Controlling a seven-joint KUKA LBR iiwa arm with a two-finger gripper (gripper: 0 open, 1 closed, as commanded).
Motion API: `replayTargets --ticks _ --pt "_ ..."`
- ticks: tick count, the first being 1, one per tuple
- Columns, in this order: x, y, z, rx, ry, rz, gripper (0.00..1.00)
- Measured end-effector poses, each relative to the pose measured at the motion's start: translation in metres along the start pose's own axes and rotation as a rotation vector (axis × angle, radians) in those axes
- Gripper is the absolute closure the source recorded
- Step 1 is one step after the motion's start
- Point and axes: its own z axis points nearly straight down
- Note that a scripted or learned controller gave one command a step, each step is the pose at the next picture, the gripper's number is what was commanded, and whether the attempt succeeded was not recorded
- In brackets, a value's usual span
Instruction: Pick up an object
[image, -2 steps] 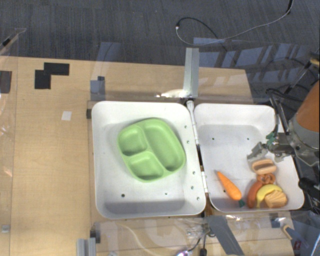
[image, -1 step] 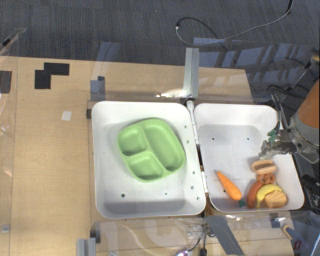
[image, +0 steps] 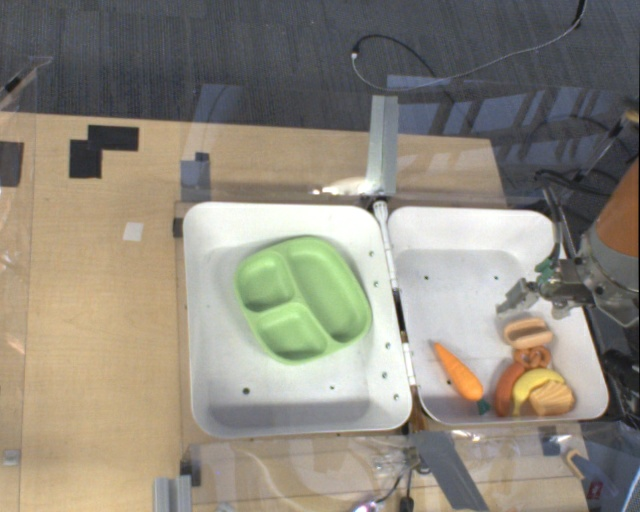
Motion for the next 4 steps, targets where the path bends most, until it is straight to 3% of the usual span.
replayTargets --ticks 1,2,3,4 --pt "-0.038 0.012 0.088 0.007 0.001 0.008 0.00" --pt "-0.038 0.013 0.088 0.005 0.000 0.008 0.00" --pt "-0.059 -0.006 -0.007 0.003 -0.001 0.075 0.00" --pt "-0.034 0.062 0.096 0.007 0.001 -0.016 0.00"
